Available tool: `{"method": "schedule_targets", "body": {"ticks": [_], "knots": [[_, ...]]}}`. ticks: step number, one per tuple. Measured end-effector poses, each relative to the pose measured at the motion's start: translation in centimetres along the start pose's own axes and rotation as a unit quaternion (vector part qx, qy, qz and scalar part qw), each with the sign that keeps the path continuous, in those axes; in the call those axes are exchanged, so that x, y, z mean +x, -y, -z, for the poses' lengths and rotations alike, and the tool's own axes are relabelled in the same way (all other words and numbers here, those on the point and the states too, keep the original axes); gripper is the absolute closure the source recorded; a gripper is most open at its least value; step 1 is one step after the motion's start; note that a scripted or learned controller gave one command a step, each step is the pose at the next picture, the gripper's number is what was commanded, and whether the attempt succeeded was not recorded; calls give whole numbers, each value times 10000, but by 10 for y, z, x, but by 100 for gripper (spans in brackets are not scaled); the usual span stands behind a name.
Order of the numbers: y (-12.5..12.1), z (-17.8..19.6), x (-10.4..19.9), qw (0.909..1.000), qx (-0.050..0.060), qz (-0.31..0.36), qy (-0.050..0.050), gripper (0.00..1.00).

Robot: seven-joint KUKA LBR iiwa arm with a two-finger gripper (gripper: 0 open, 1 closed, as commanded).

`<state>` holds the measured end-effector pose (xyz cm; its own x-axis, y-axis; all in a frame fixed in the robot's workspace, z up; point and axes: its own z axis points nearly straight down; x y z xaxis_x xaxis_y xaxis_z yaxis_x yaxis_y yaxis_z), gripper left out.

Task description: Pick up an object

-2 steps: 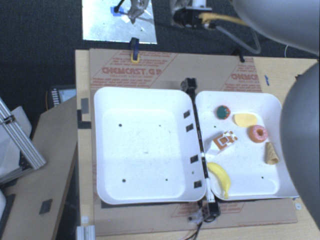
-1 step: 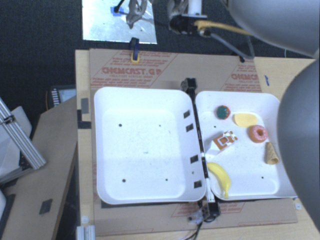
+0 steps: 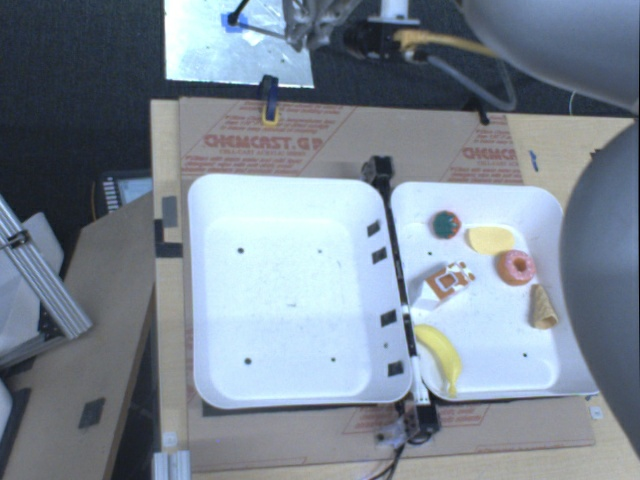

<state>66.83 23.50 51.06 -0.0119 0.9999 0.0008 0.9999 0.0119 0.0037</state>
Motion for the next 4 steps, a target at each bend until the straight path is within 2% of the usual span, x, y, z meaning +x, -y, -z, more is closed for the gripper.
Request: {"method": "schedule_targets", "body": {"ticks": [1, 2, 3, 4], "knots": [[0, 0, 0, 10000, 3, 5, 1, 0], [0, 5, 0, 10000, 9, -16, 3, 0], [0, 16, 0, 10000, -2, 4, 0, 100], [0, 16, 0, 10000, 2, 8, 1, 0]]}}
